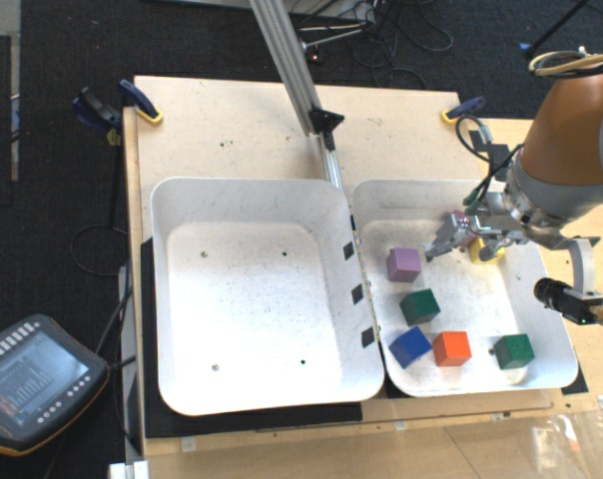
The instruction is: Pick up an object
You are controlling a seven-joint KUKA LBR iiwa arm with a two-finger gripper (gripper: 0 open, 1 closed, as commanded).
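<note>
The gripper (451, 242) is seen above the right bin (541, 372); whether its jaws are open cannot be told. A purple block (404, 263) lies nearby, slightly skewed.

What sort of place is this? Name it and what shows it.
Likely a robotics lab: a grey arm over two white bins, a teach pendant on the dark floor, and clamps holding the bench board.

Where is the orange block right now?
The orange block sits in the right bin, near its front edge, between the blue block and a green block.
</note>
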